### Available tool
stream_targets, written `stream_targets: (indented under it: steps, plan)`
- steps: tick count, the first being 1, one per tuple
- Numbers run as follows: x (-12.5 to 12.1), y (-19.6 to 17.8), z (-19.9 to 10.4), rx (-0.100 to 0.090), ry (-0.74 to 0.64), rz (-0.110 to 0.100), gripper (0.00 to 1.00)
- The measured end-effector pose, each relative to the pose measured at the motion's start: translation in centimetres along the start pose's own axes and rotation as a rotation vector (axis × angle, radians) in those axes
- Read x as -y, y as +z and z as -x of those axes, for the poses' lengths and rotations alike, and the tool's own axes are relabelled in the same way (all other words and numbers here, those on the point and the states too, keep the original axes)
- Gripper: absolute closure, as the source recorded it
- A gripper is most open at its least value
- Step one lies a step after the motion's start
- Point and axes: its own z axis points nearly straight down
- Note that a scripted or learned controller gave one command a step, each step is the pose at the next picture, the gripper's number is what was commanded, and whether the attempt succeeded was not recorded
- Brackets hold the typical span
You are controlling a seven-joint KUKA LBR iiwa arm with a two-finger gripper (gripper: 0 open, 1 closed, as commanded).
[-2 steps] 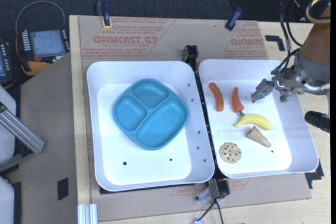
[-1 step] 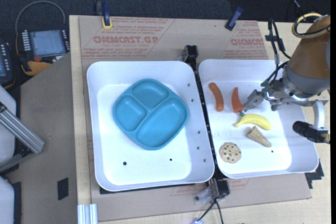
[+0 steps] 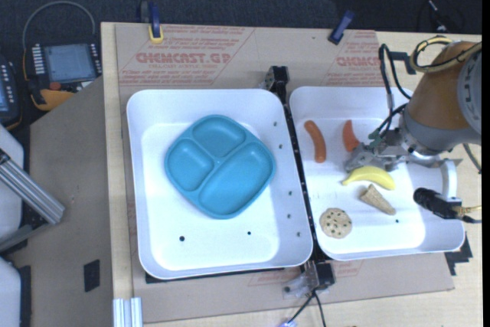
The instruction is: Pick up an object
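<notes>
Blue plate: a sectioned blue plate sits alone in the left bin, well apart from the jaws and out of the action.
Hot dog: an orange hot dog lies in the right bin, left of the jaws, near but apart.
Cookie: a cookie rests below and left of the jaws, flat on the bin floor.
Banana: the yellow banana lies just beneath the jaws, the likeliest target!
Gripper: the gripper is low over the banana's upper edge; whether its jaws are apart or together, I cannot tell.
Carrot stick: a red-orange piece lies just above-left of the jaws.
Wedge: a tan wedge sits below the jaws, just beside the banana.
</notes>
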Motion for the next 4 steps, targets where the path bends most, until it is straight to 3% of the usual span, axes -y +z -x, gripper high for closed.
stream_targets:
  steps: [1,4]
  plan:
    - [-0.2,-1.3,0.0,0.002,0.000,0.007,1.00]
    - [0.4,-16.4,0.6,0.005,-0.002,0.013,1.00]
